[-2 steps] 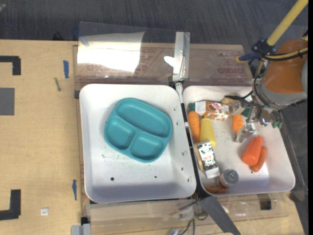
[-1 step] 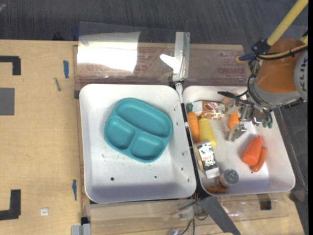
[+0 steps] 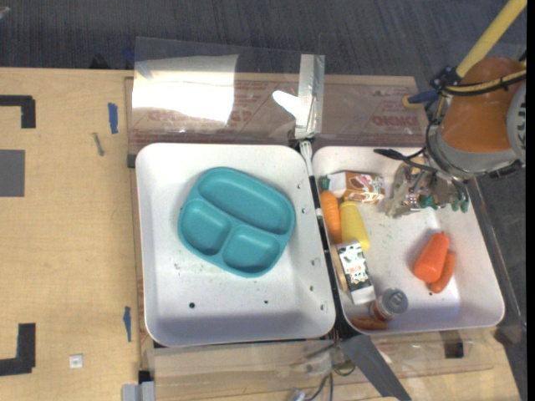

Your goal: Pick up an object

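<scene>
The right bin (image 3: 476,307) holds several small objects. An orange carrot-shaped toy (image 3: 432,261) lies at its right side. Along its left wall lie an orange piece (image 3: 331,213), a yellow piece (image 3: 353,224), a black-and-white carton (image 3: 357,271) and a small grey-capped bottle (image 3: 389,302). A brown snack packet (image 3: 362,187) sits near the back. My gripper (image 3: 418,192) hangs over the back of the right bin, right of the packet and above the carrot toy. Nothing visible sits between its fingers.
The left bin (image 3: 167,299) carries a teal divided plate (image 3: 237,220) in its middle. A clear plastic panel (image 3: 226,98) stands behind the bins. The arm's orange band (image 3: 476,115) is at the upper right, with a yellow cable (image 3: 497,27) above it.
</scene>
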